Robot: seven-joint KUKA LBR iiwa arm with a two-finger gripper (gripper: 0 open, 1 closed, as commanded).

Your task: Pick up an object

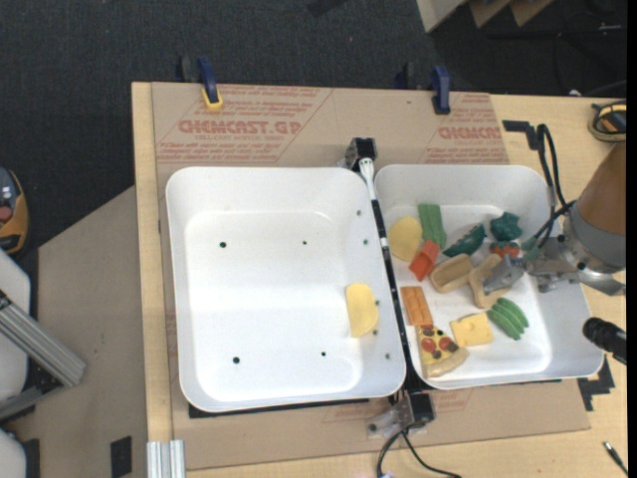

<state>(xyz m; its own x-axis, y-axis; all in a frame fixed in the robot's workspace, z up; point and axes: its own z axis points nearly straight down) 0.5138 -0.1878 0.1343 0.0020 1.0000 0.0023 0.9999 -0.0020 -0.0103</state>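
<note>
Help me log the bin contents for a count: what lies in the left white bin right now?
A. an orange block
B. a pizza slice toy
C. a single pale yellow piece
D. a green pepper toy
C: the left bin holds one pale yellow piece near its right wall, while the other toys lie in the right bin.

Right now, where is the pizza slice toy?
The pizza slice lies in the right bin, near its front left corner, just below the orange wafer and left of the yellow cheese wedge.
</note>
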